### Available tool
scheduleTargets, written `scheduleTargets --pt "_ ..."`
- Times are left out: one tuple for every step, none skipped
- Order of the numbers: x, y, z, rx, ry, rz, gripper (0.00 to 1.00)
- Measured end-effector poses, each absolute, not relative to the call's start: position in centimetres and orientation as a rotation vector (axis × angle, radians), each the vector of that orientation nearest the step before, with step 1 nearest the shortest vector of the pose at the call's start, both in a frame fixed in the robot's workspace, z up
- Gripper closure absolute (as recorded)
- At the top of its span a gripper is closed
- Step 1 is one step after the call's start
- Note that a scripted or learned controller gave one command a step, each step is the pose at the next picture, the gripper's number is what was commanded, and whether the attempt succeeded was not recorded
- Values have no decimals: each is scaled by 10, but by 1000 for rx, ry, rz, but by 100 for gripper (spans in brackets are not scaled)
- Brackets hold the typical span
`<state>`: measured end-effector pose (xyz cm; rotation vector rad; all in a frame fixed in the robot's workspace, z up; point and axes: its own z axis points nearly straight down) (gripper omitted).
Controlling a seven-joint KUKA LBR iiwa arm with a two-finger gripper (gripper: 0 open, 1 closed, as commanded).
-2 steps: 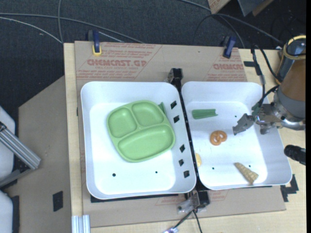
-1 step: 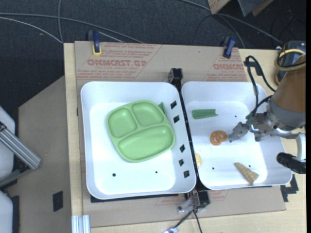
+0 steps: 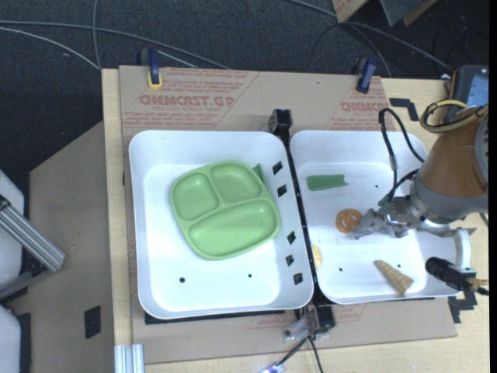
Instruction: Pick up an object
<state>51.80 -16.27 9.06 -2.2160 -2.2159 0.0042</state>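
Note:
My gripper (image 3: 371, 221) is low in the right bin (image 3: 404, 150), reaching in from the right, just below the arm's orange band (image 3: 458, 162). A small round orange object (image 3: 347, 221) lies right at its left tip, touching or nearly so. A flat green strip (image 3: 326, 182) lies farther back in the same bin. A tan cone-shaped piece (image 3: 394, 276) rests near the bin's front wall, in front of the gripper. A small yellow thing (image 3: 316, 256) sits at the bin's left edge.
The left bin (image 3: 147, 208) holds a light green divided plate (image 3: 225, 208). Black clips (image 3: 283, 208) run along the divider between the bins. Cables (image 3: 400, 142) hang beside the arm. Cardboard bench (image 3: 194, 92) surrounds both bins.

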Motion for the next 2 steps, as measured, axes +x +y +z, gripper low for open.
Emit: scheduleTargets --pt "520 -163 105 -2222 -2220 -3 100" --pt "518 -163 148 -2224 -2225 -4 100"
